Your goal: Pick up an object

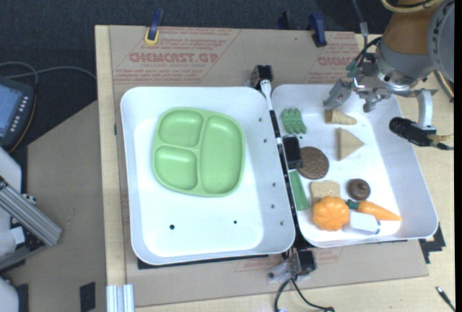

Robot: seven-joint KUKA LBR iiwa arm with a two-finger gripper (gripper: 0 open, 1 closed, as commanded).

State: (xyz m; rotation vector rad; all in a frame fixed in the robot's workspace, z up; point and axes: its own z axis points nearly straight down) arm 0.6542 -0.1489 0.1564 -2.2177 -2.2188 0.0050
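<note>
Going left to right, the green divided plate (198,152) sits alone in the left bin (137,159), while over the right bin (415,180) the gripper (354,94) hangs spread open and empty, with a tan wedge (339,116) right below its fingertips.

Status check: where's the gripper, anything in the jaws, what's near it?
Gripper open, low over the right bin, far end. Nothing between the jaws. Tan wedge just under it; second wedge alongside. Nothing blocking.

Arm (422,7) cut off at right
</note>
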